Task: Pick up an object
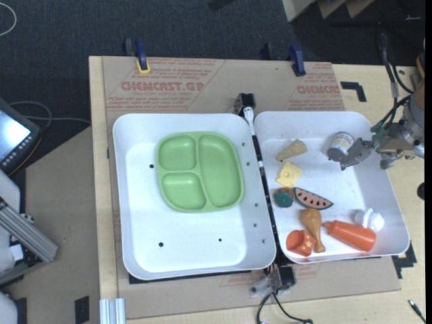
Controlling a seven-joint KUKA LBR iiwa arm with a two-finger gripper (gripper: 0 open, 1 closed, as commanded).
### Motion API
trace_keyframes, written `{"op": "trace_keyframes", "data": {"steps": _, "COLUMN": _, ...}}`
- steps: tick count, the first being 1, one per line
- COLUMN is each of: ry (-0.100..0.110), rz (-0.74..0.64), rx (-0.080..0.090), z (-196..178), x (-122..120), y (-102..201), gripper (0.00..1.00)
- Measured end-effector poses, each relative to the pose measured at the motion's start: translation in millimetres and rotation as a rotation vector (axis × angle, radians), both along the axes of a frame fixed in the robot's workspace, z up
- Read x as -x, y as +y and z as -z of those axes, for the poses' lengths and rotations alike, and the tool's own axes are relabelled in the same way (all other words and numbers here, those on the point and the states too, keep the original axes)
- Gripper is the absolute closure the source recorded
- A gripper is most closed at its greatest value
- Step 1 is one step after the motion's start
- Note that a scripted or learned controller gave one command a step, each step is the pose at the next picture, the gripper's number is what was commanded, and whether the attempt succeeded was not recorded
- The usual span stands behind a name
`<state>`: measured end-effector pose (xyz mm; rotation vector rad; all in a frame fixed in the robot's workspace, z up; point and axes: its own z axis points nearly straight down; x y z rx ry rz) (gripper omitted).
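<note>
Seen from above, the table (108, 181) carries two white bins side by side. The left bin (138, 238) holds a green divided plate (200, 171), lying flat in its upper half with three compartments facing up.

The right bin (388, 208) holds the small objects. A tan wedge (291, 150) lies near the top left, with a yellow cheese piece (289, 175) just below it. Lower down, a dark green and red item (283, 198) sits beside a watermelon slice (312, 198). A brown drumstick (312, 225) lies below the slice, its lower end touching a red tomato-like piece (299, 242) near the bin's bottom edge. An orange bottle (351, 235) lies on its side to the right of the drumstick, and a small white object (370, 219) rests just above its right end.

The arm enters from the right edge, and its end effector (352, 155) hangs over the upper right part of the right bin. A silver can (341, 142) (it looks to be tipped on its side) sits right at the grey fingertips, but whether the can is between them or merely beside them cannot be told, and so neither can the state of the end effector.
</note>
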<state>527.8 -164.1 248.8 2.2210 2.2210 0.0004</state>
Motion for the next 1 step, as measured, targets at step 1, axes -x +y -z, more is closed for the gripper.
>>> {"op": "trace_keyframes", "data": {"steps": 1, "ry": 0.008, "rz": 0.000, "rx": -0.003, "z": 61.9, "x": -5.0, "y": -0.8, "gripper": 0.00}}
